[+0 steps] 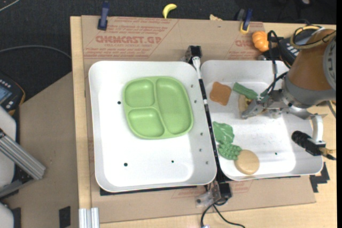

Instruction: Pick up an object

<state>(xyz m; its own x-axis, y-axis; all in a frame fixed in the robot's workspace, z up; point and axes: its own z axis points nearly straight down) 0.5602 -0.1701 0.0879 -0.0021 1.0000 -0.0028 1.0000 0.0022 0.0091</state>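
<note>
Gripper (pixel 250 109) lowered into right bin (pixel 278 157), just beside green strip (pixel 245 90) and brown block (pixel 220 93), presumably for a grasp; finger state indeterminate; nothing visibly held.

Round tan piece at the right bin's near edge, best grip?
Take the round tan piece across its width, straight from above. It looks to lie flat; green toy leaves touch its left and the right bin wall is close, so pinch along that wall.

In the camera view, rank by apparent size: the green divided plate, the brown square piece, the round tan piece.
1. Green divided plate, clearly largest.
2. and 3. Round tan piece and brown square piece look about alike; I would not rank them.
</note>
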